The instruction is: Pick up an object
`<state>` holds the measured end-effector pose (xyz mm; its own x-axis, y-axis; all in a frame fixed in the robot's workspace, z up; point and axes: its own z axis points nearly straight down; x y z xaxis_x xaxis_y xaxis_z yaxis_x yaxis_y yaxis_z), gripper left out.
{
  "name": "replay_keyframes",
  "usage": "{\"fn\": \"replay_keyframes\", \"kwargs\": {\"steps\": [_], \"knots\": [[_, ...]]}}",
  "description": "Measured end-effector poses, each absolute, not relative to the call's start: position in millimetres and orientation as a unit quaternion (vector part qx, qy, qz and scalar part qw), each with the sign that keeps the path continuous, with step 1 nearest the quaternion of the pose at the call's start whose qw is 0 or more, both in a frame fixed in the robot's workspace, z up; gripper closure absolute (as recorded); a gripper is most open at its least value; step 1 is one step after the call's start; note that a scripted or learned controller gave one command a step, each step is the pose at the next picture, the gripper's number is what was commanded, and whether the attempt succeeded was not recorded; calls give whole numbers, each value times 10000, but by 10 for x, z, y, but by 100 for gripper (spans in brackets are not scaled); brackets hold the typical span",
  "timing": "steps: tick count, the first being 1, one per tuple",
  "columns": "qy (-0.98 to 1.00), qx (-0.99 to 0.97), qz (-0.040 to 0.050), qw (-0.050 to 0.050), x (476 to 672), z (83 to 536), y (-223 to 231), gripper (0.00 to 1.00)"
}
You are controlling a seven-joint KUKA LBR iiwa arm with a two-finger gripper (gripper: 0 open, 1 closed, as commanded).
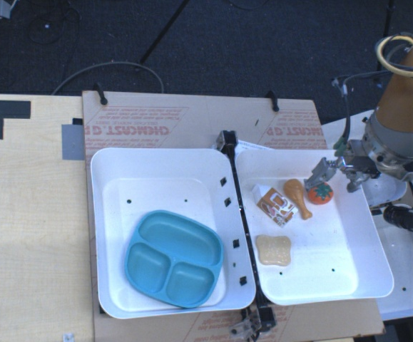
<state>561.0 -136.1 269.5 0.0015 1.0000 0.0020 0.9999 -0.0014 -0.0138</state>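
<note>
The right bin (349, 276) holds several small items: a red toy tomato (321, 195), a tan drumstick (299, 198), a brown and white packet (275, 206) and a beige bread slice (273, 250). My gripper (336, 177) hangs over the bin's far right part, just above and to the right of the tomato. Its fingers (319, 172) stand apart, so it is open with nothing between them. The tomato lies next to the left fingertip; whether they touch is unclear.
In the left bin (120, 169) lies a blue divided plate (174, 258). A black divider (236, 219) runs between the two bins. Cardboard (156, 123) lies under both, with a wooden bench top (28, 226) to the left.
</note>
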Motion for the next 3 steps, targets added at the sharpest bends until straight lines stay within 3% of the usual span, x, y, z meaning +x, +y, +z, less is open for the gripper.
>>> {"fn": "replay_keyframes", "kwargs": {"steps": [1, 3], "knots": [[-7073, -7069, 9, 14, 5628, 2761, -1361, 0], [-7073, -7069, 22, 35, 5726, 1590, -1283, 0]]}}
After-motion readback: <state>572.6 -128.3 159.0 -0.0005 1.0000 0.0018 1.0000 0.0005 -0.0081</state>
